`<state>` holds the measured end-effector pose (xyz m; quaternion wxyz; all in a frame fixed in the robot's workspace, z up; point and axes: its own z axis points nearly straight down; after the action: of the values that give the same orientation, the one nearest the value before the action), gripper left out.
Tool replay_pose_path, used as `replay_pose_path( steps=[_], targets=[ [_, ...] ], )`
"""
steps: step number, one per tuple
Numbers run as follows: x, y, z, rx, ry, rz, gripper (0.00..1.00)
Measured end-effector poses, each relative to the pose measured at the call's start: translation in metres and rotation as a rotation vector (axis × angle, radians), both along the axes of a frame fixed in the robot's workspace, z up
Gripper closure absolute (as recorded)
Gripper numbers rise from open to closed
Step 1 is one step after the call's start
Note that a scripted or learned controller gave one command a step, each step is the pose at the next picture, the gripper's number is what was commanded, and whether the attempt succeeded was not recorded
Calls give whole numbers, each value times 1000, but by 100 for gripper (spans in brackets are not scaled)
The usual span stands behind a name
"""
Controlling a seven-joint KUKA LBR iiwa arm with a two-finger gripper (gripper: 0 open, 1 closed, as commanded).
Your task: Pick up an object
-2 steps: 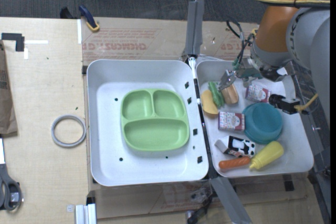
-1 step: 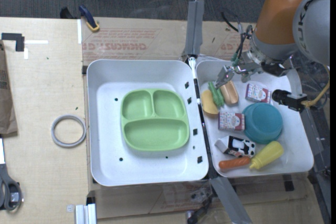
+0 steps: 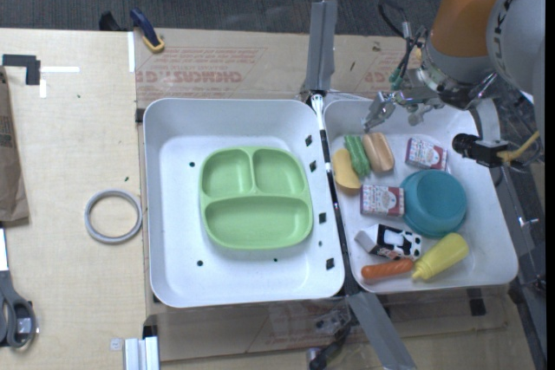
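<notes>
Metal fingers of gripper (image 3: 380, 112) look spread, nothing between them, hovering at right bin's (image 3: 507, 260) back edge just above hot dog (image 3: 378, 152). Green pickle (image 3: 356, 157) touches the hot dog's left side; blue bowl (image 3: 434, 201) sits mid-bin.

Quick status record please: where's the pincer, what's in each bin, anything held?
pincer: over the right bin's far-left corner, nothing seen between its fingers
left bin: green divided plate
right bin: hot dog, teal bowl, two small red-and-white cartons, yellow bottle, carrot, black-and-white toy
nearest to pincer: hot dog
bench: grey ring left of the bins
</notes>
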<state>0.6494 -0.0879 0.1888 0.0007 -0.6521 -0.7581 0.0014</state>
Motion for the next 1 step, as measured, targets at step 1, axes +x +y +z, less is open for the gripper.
replay_pose_path(
  steps=[1],
  targets=[
    [10, -9, -96, 1, -1, 94, 0]
  ],
)
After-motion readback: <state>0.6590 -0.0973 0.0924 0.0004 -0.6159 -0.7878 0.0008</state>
